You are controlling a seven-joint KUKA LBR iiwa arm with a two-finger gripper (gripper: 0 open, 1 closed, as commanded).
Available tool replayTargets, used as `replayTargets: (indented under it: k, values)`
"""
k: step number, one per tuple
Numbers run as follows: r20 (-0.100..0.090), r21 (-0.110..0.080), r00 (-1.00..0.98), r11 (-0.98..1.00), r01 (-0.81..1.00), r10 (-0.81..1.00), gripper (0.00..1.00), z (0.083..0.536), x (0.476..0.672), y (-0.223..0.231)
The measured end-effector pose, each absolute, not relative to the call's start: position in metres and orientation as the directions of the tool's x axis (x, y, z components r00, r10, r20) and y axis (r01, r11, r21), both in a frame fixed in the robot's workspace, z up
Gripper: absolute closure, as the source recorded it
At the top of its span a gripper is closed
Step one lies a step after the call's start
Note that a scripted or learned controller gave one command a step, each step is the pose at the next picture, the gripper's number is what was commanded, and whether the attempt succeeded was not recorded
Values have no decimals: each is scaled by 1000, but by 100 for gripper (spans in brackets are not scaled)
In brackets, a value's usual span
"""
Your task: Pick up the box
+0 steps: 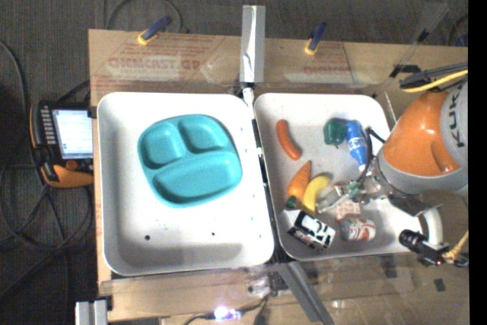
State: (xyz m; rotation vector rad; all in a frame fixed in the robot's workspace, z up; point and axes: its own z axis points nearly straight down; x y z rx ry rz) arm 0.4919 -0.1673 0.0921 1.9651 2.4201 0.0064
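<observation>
Box (313, 230) low in right bin (380, 106), can (356, 228) beside, banana (315, 192) above, hand (351, 192) nearby (grip state unclear)

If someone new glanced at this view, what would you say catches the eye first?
Probably the turquoise divided tray, lying alone in the left bin. Next comes the arm's orange band at the right, over the right bin, where small things crowd together: a sausage, a carrot, a banana, a blue bottle and a black and white box near the front edge.
</observation>
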Motion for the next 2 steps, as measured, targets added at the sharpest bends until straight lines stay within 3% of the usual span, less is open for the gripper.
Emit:
replayTargets:
  k: [1, 2]
  values:
    - [-9, 17, -209, 209, 978, 978, 100, 101, 493, -164]
    - [-2, -1, -260, 260, 966, 966, 100, 231, 487, -148]
